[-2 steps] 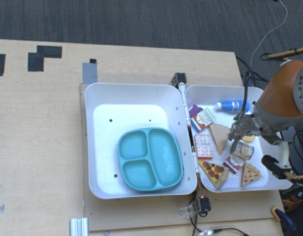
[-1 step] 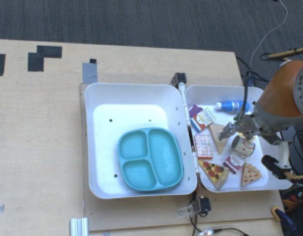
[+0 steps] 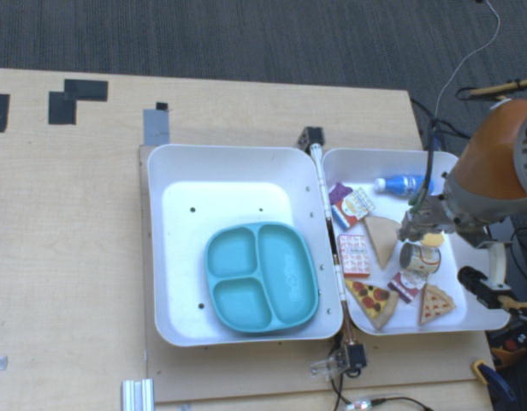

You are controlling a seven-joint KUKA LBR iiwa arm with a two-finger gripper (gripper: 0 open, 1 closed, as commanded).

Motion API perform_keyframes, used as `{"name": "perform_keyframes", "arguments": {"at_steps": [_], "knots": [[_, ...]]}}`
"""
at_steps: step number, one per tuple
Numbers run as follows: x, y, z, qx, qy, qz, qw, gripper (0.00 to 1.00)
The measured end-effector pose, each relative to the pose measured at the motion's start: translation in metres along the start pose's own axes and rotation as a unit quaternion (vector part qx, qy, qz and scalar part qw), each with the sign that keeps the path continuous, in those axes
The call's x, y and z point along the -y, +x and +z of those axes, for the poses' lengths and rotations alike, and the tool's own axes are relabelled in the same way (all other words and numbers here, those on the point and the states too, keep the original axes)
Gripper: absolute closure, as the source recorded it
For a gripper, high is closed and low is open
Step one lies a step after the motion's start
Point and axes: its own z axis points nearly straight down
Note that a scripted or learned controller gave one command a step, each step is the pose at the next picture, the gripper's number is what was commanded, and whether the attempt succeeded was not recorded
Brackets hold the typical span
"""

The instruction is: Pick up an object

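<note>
the arm [image 3: 503,157] comes in from the right edge, its broad orange band uppermost and the grey wrist below it slanting down and to the left. the gripper [image 3: 420,245] hangs at the wrist's lower end, pointing down, its dark metal body seen from above at a slant.

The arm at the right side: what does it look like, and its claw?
The arm is bulky and rounded, with a broad orange band over a grey wrist section. A thin dark cable runs beside it. The claw is a compact grey metal part.
</note>
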Motion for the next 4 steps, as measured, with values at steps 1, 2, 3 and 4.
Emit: {"name": "perform_keyframes", "arguments": {"at_steps": [1, 2, 3, 4], "knots": [[-0.017, -0.072, 0.024, 0.001, 0.014, 0.004, 0.9999, 1.00], [-0.017, -0.071, 0.024, 0.000, 0.014, 0.003, 0.9999, 0.00], [-0.019, -0.071, 0.013, 0.001, 0.012, 0.002, 0.9999, 1.00], [-0.019, -0.071, 0.013, 0.001, 0.012, 0.002, 0.9999, 0.00]]}}
